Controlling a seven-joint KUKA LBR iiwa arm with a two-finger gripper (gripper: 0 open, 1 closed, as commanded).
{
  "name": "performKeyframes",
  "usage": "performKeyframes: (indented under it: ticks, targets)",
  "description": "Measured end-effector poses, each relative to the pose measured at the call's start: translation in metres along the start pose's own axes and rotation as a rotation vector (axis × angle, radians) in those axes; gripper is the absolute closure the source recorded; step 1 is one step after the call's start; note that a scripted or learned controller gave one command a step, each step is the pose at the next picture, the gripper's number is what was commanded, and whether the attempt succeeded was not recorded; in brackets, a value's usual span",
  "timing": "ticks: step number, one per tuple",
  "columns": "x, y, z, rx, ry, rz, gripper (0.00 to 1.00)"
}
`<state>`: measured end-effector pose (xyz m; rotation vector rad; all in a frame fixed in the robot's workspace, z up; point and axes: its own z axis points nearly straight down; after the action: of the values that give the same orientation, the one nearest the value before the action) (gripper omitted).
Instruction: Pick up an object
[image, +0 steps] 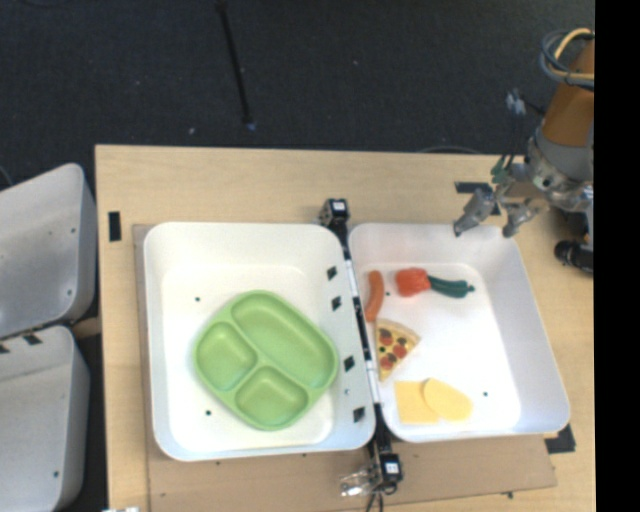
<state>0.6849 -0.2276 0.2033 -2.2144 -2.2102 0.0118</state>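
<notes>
The right bin (520, 330) holds toy food: an orange sausage (374, 294) by its left wall, a red pepper with a green stem (428, 283), a pizza slice (394, 346) and yellow cheese pieces (432, 401) near the front. My gripper (492, 217) hangs above the bin's far right corner, well up and to the right of the pepper. Its two fingers stand apart with nothing between them.
A green three-compartment plate (266, 358) lies in the left bin (170, 270). A black clip (334, 211) sits at the far end of the wall between the bins. Wooden bench (250, 185) surrounds both bins; grey chairs (40, 260) stand at left.
</notes>
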Motion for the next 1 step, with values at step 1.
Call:
performKeyframes:
  ticks: [1]
  targets:
    - [0.0007,0.0023,-0.0086,-0.011,-0.004,-0.004,0.0]
